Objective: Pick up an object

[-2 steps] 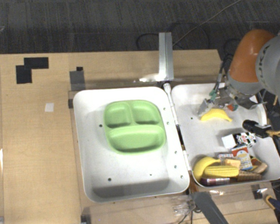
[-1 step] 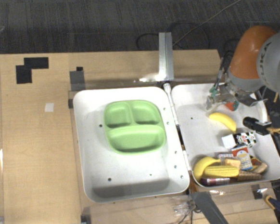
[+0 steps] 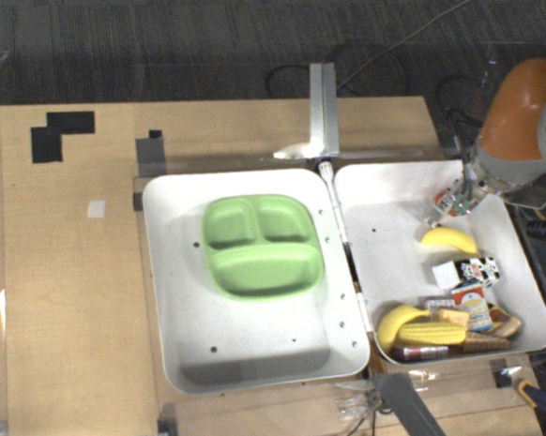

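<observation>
My gripper [image 3: 453,202] hangs over the far right part of the right bin [image 3: 385,203], below the orange band of the arm [image 3: 519,118]. A small yellow banana [image 3: 449,238] lies just in front of it, a short gap away. Closer to the front lie a black-and-white carton [image 3: 467,270], a larger yellow banana [image 3: 402,324] and a heap of several small packs [image 3: 474,317]. A dark red stick [image 3: 421,351] rests against the bin's front wall.
The left bin [image 3: 180,295] holds a green divided plate [image 3: 260,243] near its middle. A metal post [image 3: 324,105] rises behind the wall that the two bins share. Cables run along the bench's right side.
</observation>
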